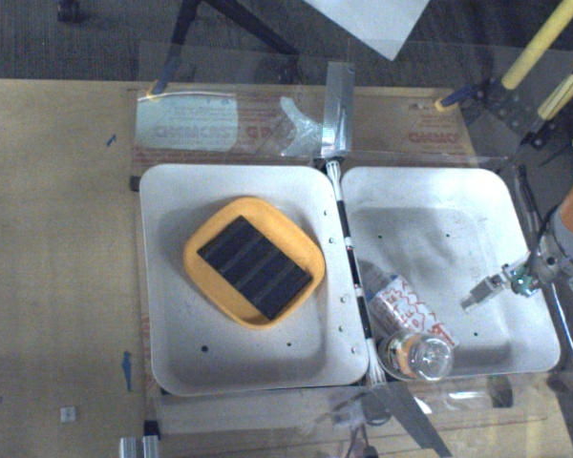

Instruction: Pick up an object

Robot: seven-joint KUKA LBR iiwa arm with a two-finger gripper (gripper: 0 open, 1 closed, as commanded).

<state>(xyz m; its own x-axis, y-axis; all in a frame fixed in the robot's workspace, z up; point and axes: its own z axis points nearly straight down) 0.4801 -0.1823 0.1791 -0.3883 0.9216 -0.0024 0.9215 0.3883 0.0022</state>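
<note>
Right bin (pixel 439 198), near-left corner: a crushed can (pixel 415 351) lies on its side, silver end toward the front, its red-and-white printed body angled back toward the divider between the bins. It rests against the bin's left wall, touching or all but touching it. Nothing grips it. Across the same bin, near the right wall, the gripper (pixel 485 292) hangs low over the white floor, well apart from the can, its grey tip pointing left toward the middle of the bin; a small teal part shows just behind the tip. Whether the fingers are spread or closed cannot be told from here, too small and blurred, and nothing can be made out between them. Left bin (pixel 172 208): a yellow rounded-square object (pixel 254 260) with a dark ribbed panel on top sits about mid-bin, turned at a slant to the walls. Behind both bins, flattened brown cardboard with red print, some crumpled clear plastic (pixel 301 127), and a grey upright bracket (pixel 338 108) at the junction of the two bins. Wooden bench (pixel 57 256) all around.
</note>
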